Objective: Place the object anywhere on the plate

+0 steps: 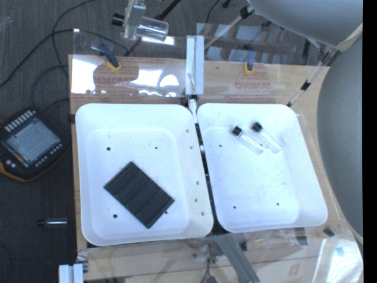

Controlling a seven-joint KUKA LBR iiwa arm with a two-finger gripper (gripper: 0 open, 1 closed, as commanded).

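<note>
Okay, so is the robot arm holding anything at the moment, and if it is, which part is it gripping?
That cannot be told. The two clear vials with black caps lie in the right white bin, and the dark ribbed rectangular plate lies in the left white bin.

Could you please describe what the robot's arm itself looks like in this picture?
The arm appears as large, smooth, rounded grey casing, pale and slightly glossy, blurred by closeness to the camera. A thin orange-tan line edges the seam where the upper rounded segment meets the lower one. No cables or markings are discernible on it.
</note>
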